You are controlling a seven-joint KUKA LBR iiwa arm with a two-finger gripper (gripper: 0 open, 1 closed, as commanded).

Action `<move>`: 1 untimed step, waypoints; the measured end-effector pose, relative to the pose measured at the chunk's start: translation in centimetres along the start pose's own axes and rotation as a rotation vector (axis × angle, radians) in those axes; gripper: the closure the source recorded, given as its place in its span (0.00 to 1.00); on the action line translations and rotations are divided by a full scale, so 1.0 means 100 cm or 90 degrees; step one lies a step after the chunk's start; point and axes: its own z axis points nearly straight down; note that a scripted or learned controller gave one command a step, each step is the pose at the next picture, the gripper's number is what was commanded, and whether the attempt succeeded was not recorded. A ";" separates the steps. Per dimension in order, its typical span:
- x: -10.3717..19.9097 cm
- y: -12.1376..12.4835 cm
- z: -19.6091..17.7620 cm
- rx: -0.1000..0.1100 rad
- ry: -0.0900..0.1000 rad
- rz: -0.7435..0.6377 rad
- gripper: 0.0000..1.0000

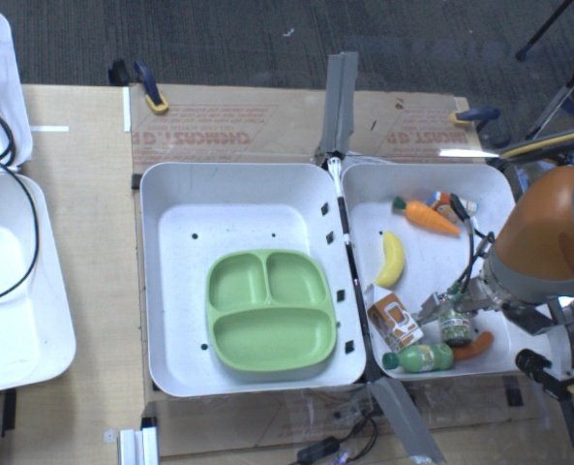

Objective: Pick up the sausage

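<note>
Sausage [472, 347] lies just right of gripper [453, 320], lower right of frame, long axis tilted near-horizontal; you cannot tell the gripper's state.

bench [93, 163] (wooden) under two bins [170, 201]

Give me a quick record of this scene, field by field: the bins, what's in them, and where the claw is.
left bin: green divided plate
right bin: carrot, banana, brown carton, green bottle, sausage
claw: low in right bin, just above the sausage
sausage held: not visibly
</note>
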 end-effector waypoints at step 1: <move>0.059 0.011 -0.100 0.001 0.000 -0.015 0.00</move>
